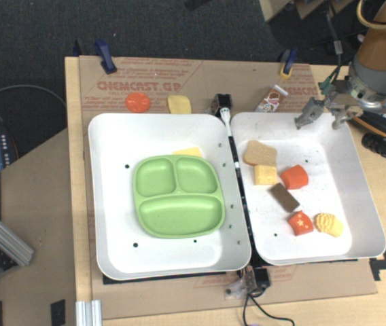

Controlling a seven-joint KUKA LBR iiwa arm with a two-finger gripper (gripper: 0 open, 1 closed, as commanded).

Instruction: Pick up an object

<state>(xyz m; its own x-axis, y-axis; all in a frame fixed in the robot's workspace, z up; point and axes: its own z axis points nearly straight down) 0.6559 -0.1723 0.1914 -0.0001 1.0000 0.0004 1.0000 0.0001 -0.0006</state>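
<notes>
The gripper (324, 112) hangs at the upper right corner of the right bin (363, 209), its two grey fingers spread apart with nothing between them. The arm's orange band (382, 45) rises above it toward one o'clock.

Inside the right bin lie six toy food pieces, all below and left of the gripper, at about seven o'clock from it. A tan bread slice (259, 154) sits nearest the bin's upper left. Touching it at six o'clock is a yellow cheese block (266, 175). Just beside that, at three o'clock, is an orange-red block (295, 177). A brown bar (285, 197) lies tilted below these. Near the bin's lower edge rest a red piece with a star mark (301, 223) and, at its three o'clock, a ridged yellow piece (329, 224).

The left bin (108, 229) holds a green divided plate (178, 195), with a pale yellow piece (187, 153) peeking out at its twelve o'clock edge.

On the cardboard beyond the bins sit an orange disc (138, 102), a yellow block (179, 104) and a small printed packet (270, 100).
</notes>
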